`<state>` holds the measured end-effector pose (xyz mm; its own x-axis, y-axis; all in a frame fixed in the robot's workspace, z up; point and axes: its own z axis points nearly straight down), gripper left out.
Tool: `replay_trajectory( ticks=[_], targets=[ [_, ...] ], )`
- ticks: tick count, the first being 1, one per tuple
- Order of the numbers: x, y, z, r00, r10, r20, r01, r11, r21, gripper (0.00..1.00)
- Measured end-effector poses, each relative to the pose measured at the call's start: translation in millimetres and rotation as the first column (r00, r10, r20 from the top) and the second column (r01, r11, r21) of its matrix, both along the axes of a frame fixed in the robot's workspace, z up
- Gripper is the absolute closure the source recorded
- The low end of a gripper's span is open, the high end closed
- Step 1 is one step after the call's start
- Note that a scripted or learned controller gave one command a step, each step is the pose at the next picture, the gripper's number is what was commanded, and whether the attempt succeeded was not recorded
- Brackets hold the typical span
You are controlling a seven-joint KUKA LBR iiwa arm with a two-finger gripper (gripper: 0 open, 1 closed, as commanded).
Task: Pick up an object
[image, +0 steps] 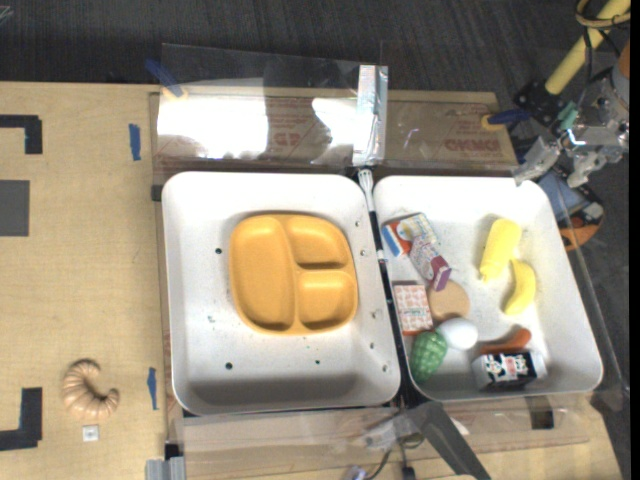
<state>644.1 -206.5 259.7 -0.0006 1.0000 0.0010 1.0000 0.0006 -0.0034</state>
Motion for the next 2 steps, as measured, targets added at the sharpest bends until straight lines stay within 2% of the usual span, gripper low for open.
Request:
replay_trajectory(
  ticks=[1, 2],
  targets=[
    [2, 45, -142, 0.998, -0.063, 0.009, 0.063, 0.998, -0.002, 0.00],
    [-25, 51, -165, 1.000, 0.024, -0.003, -0.024, 1.000, 0.001, 0.00]
  ],
)
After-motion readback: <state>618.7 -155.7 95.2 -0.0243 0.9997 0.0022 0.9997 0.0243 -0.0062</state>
